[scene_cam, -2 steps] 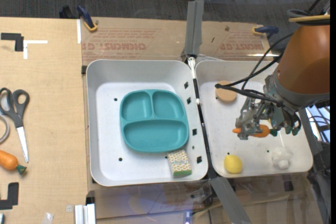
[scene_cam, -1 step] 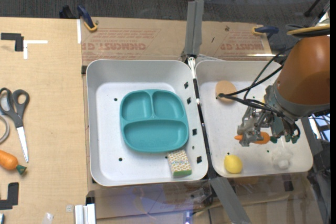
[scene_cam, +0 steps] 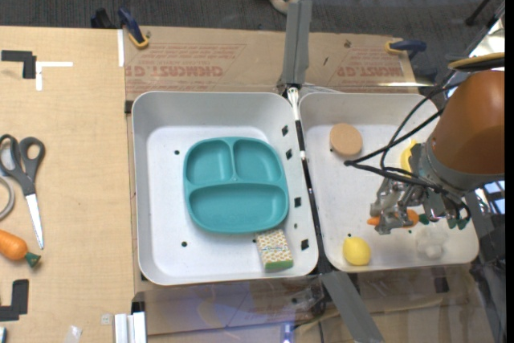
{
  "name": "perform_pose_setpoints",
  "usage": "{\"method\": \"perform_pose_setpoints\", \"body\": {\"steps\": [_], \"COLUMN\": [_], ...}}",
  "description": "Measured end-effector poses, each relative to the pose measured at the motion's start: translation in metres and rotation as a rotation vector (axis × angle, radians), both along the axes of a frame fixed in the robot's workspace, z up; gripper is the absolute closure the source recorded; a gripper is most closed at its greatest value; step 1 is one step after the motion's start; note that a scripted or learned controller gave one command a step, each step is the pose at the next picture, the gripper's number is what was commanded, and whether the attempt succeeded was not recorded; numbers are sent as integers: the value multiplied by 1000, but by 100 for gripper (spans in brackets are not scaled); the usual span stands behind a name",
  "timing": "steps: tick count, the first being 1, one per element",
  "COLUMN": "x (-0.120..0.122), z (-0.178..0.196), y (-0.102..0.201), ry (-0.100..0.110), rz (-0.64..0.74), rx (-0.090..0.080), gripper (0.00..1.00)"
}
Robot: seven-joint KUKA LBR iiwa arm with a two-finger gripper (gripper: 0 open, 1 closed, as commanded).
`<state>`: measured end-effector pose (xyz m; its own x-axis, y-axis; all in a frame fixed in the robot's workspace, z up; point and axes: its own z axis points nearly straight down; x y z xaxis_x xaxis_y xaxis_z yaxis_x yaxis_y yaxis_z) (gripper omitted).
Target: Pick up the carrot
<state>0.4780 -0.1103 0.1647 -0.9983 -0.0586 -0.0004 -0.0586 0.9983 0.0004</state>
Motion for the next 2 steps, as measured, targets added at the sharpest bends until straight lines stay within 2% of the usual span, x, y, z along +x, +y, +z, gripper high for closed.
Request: {"method": "perform_pose_setpoints", "body": {"steps": [1, 2], "x": [21, 1], "z": [-68, 34], "y": [-2, 66], "ry": [0, -1], "rz": [-304, -492], "rx": [0, 0], "gripper": [100, 100]}}
